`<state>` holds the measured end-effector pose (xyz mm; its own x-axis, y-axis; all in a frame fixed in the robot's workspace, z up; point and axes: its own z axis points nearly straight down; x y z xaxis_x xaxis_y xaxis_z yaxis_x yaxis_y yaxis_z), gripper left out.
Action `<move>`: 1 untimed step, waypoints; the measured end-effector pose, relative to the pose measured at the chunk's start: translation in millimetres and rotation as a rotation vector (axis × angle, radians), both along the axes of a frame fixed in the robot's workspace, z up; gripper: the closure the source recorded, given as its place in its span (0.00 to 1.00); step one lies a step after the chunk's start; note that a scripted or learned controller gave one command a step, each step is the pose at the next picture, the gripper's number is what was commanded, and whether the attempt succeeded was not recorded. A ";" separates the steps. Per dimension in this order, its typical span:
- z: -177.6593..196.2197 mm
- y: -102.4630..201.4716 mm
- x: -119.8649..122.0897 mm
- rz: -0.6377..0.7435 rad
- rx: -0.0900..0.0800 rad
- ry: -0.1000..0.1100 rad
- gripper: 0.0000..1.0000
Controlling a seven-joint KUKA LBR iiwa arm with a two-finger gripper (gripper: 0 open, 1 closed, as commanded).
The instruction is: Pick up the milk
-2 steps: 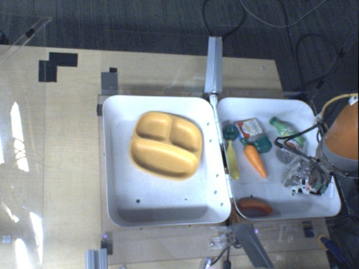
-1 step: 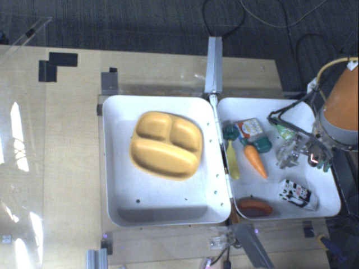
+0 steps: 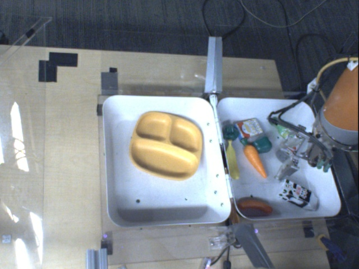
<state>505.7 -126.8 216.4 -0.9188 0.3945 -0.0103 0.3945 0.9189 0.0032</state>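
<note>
Milk (image 3: 295, 193), a small carton with black-and-white cow patches, lies on its side near the front right corner of the right bin (image 3: 331, 207). Just behind it and apart from it hangs the hand (image 3: 291, 157); whether it is wide or narrow cannot be told. Left of it lies a carrot (image 3: 255, 160).

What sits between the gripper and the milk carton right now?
In the camera view, bare white bin floor separates the gripper from the milk carton just below it in the right bin; nothing lies between.
</note>
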 end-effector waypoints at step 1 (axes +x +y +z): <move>-126.6 -51.1 -13.3 0.013 -0.003 -0.007 0.00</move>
<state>492.4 -177.9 89.7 -0.9238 0.3824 -0.0181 0.3824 0.9240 0.0027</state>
